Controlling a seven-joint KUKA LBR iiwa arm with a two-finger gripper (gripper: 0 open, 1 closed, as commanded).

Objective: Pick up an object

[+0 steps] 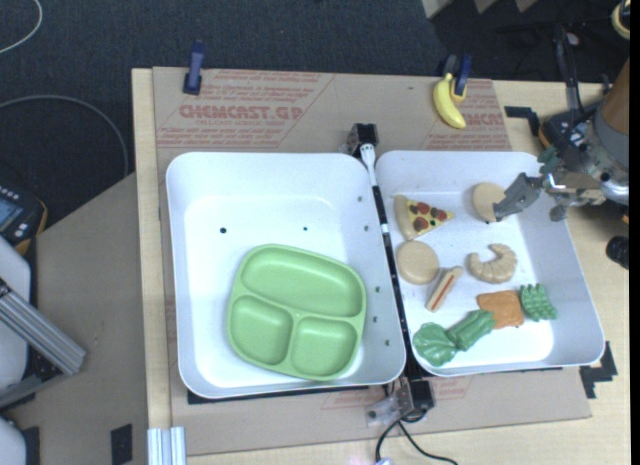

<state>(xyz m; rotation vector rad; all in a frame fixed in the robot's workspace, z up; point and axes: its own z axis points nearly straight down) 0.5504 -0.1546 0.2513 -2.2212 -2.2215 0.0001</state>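
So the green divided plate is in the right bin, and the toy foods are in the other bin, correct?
Not quite. The camera view shows the green divided plate in the left bin; the toy foods, such as the pizza slice and croissant, lie in the other, right bin.

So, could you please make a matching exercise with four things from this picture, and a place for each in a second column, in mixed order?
Things:
1. green divided plate
2. banana
3. pizza slice
4. carrot

Places:
A. on the cardboard, behind the right bin
B. in the left bin
C. in the right bin, near its front right corner
D. in the right bin, near its back left corner

Pairs: 1-B, 2-A, 3-D, 4-C
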